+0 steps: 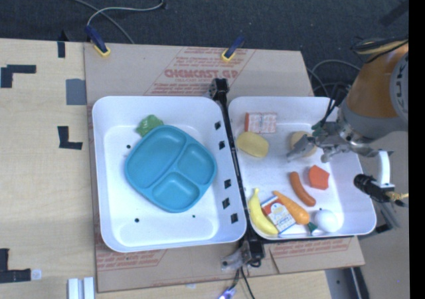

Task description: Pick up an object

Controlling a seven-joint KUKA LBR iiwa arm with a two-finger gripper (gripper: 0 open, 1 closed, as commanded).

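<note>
Reaching in from the right over the right bin (346, 193): grey and orange arm (378, 95), wrist low above the bin's far half.

In the left bin (106, 158), well apart from the arm: a blue divided plate (171, 168), with a green piece of toy food (149, 123) tucked against its far-left edge, partly under it.

In the right bin, everything else. Near the dividing wall, a yellow lemon-like toy (254, 145), and beyond it a small red and white packet (260, 122). Along the near edge, a banana (259, 212), a little printed carton (279, 215), a carrot (293, 204) lying slantwise across the carton, and a white egg (327, 219). Between those and the wrist, a sausage (302, 188) with its long axis running far-left to near-right, and just to its right an orange-red block (319, 177).

Gripper (302, 150) pointing left, right at a small tan lump (298, 138). Most likely the thing being gone for: touching or all but touching the tip, on its far-left side, too small and blurred to name more closely. Cannot tell whether gripped or merely beside. Cannot tell either whether the gripper is apart or together.

Judged from this: hardly any travel left, only a short nudge left and away before closing. Next nearest candidates the block and the sausage, both just toward the near edge.
</note>
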